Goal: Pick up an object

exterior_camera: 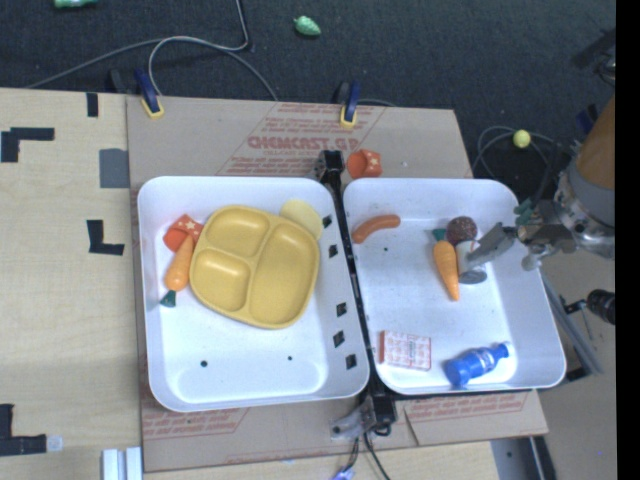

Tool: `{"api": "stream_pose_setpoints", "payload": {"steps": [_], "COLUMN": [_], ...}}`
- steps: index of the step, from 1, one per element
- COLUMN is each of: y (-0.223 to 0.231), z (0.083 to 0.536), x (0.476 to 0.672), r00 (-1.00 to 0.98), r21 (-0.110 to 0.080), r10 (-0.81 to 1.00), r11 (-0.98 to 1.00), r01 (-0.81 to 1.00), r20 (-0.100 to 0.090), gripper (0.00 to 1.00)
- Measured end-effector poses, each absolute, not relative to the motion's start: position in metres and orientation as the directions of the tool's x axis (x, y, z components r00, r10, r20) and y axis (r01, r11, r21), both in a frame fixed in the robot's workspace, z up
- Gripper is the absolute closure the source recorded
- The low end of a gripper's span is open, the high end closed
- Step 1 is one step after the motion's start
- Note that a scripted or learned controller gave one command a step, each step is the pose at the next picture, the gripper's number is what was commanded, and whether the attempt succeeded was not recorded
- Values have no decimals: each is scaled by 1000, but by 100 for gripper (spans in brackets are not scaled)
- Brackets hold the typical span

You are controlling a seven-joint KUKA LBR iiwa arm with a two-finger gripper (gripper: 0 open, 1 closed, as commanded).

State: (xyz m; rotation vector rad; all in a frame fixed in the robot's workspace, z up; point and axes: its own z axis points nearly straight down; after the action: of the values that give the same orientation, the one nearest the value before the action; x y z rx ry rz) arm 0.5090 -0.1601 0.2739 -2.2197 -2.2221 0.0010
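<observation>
In the right bin [520, 298] lie an orange carrot [446, 268], a dark brown ball [461, 230], an orange-red sausage [375, 226], a red printed card [405, 350] and a blue bottle [476, 364]. My gripper [480, 258] reaches in over the bin's right rim and hangs low just right of the carrot, below the brown ball. Nothing is visibly held in it. The arm's wrist [560, 223] sits over the right rim.
The left bin [240, 368] holds a yellow divided plate [255, 266], a second carrot [180, 263], a red piece [182, 231] and a pale yellow piece [300, 213]. A red-orange item [362, 163] lies on the cardboard behind the bins. Cables run across the floor beyond.
</observation>
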Motion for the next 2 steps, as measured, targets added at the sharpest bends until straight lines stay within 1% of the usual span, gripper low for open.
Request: {"api": "stream_pose_setpoints", "payload": {"steps": [1, 2], "y": [-175, -158], "z": [153, 87], "x": [565, 597], "r00": [-1, -2], "r21": [-5, 6], "r10": [1000, 1000], "r11": [1, 2], "r01": [1000, 1000], "r20": [1, -2], "gripper": [0, 0]}}
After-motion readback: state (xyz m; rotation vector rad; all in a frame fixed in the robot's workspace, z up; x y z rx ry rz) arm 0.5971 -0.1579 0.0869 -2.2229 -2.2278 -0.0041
